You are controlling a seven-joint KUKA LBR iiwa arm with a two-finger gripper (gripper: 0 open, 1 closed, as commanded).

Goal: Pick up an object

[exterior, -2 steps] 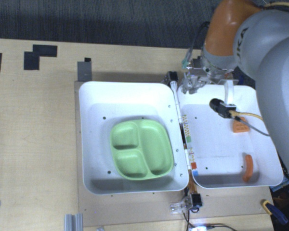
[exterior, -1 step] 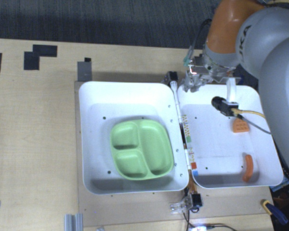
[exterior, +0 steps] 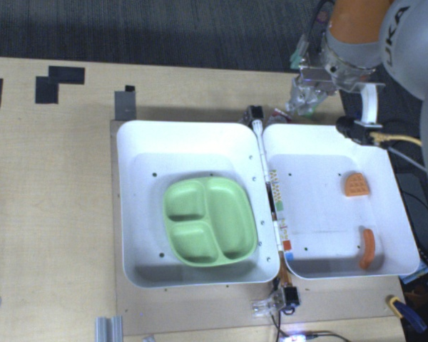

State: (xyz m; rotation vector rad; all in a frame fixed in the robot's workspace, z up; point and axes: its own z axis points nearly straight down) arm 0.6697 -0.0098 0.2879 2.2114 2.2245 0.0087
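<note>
Above the right bin's (exterior: 321,255) far edge you find the gripper (exterior: 305,105); whether its jaws stand apart or together cannot be told. Right bin: waffle (exterior: 356,184) at far right, sausage (exterior: 368,248) near right, well apart from the gripper. Left bin (exterior: 139,155): green tray (exterior: 209,219), three compartments.
</note>
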